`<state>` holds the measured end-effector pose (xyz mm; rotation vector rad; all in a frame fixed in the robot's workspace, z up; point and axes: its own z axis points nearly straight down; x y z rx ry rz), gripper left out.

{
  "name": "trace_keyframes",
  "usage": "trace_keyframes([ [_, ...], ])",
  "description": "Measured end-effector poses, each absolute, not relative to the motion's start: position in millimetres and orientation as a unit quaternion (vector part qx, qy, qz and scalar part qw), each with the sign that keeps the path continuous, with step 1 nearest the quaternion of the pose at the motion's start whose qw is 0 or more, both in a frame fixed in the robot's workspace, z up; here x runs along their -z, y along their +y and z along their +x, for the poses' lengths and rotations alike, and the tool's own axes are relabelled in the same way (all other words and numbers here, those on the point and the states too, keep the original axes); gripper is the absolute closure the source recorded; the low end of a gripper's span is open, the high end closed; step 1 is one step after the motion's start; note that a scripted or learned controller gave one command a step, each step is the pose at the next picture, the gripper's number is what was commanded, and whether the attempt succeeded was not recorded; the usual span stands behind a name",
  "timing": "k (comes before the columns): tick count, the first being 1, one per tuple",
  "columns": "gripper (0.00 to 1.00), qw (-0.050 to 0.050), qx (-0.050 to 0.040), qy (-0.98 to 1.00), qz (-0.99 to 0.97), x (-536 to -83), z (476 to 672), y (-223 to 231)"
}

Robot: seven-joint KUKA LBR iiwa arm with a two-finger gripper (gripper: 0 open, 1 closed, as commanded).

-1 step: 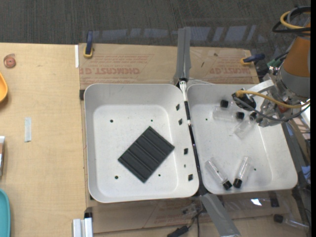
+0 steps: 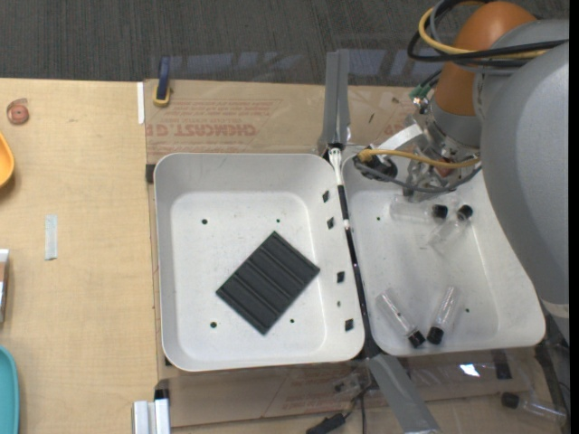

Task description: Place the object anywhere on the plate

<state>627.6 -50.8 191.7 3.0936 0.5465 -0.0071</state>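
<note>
Tubes, near: two clear tubes with black caps lie at the near end of the right bin [image 2: 493, 269]. The left tube [image 2: 396, 316] and the right tube [image 2: 441, 314] splay apart at their far ends, and their caps almost meet at the near end.
Plate: the dark ribbed plate [image 2: 269, 281] lies flat in the middle of the left bin [image 2: 165, 242], its long axis running diagonally from near-left to far-right.
Tubes, far: more clear capped pieces [image 2: 434, 213] lie just near of the hand in the far part of the right bin. They are faint against the white floor, so I cannot tell their count or axes.
Hand: the hand [image 2: 422, 184] hangs over the far end of the right bin, beneath the grey arm [image 2: 534, 107]. Whether it is apart, together or clamped on anything I cannot tell, as cables and the wrist cover it.
Relation that matters: the plate lies to the left of the hand and nearer, across the wall between the two bins. My judgement is that the far pieces are the closest pick, and that the carry then runs left and near.
</note>
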Motion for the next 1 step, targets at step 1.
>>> trace_keyframes([
  [1,1.00,0.001,0.0016,0.105,0.994,-190.5,598.5,55.4],
])
